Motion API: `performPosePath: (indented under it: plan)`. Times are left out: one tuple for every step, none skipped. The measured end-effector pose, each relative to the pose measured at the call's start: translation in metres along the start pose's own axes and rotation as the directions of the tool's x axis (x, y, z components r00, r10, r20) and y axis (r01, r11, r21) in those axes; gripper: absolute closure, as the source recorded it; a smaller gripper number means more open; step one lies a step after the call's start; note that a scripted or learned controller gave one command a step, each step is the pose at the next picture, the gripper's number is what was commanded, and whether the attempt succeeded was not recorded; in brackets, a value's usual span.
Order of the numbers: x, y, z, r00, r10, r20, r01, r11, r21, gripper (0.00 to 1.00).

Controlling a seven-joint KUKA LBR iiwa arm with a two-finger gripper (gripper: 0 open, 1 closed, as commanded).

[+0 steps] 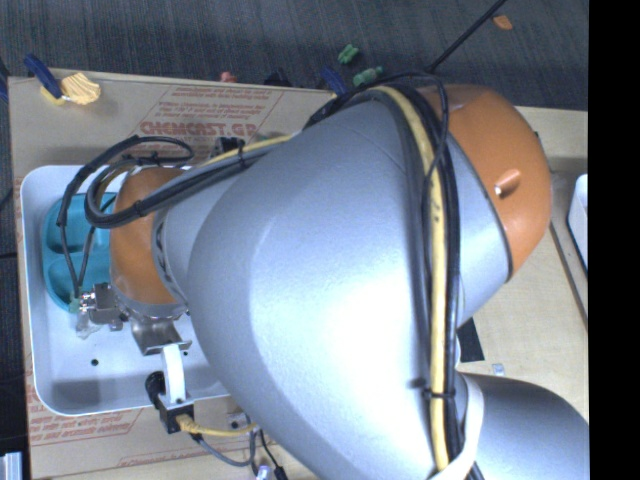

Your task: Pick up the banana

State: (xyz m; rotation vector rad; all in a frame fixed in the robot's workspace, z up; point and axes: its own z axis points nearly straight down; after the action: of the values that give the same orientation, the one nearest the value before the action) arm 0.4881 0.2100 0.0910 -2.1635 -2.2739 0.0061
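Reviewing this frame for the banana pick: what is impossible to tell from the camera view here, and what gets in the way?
- Banana: whether it sits in the left bin cannot be told; the arm covers most of the bin.
- Gripper: hidden beneath the orange band and wrist in the camera view.
- Blue object at the bin's left wall: partly hidden by cables, so its identity is unclear.
- Right bin: cut off by the frame edge and the arm.

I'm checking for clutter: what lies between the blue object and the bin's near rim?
In the camera view, bare white floor of the bin lies between the blue object and its near rim, plus a small dark spot.
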Motion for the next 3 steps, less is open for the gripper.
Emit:
performPosePath:
  plan:
    - [0.002, -0.013, 0.0, 0.95, -0.313, 0.0, 0.313, 0.95, 0.003, 0.0]
    - [0.002, -0.013, -0.01, 0.949, -0.315, -0.001, 0.315, 0.949, 0.006, 1.0]
    - [-0.054, -0.015, -0.112, 0.904, -0.428, 0.002, 0.428, 0.904, -0.003, 1.0]
